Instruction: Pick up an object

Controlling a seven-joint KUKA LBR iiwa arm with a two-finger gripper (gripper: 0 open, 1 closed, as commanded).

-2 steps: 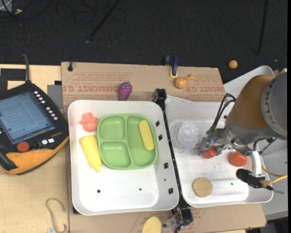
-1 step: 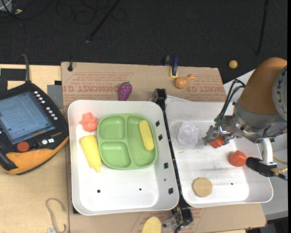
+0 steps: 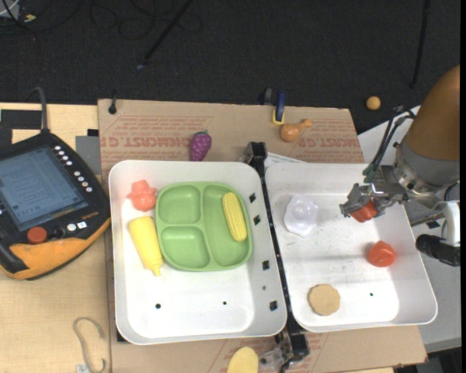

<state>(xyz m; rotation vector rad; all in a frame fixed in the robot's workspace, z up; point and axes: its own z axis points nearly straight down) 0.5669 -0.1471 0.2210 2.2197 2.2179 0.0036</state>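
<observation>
nearest the lens, below-left of the gripper (image 3: 363,209), lies a round tan cookie-like disc (image 3: 324,299). the gripper pinches a small red piece (image 3: 363,213), probably light, stiff plastic; gripping its middle seems safest.

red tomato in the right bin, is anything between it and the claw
Nothing visible. The claw hangs above the right bin, and only bare bin floor lies between it and the red tomato.

Small red object (image 3: 363,211) caught between pincer (image 3: 359,207) fingers, raised over right bin's (image 3: 419,305) upper right area, near far wall; shape unclear, partly hidden by dark metal.
</observation>
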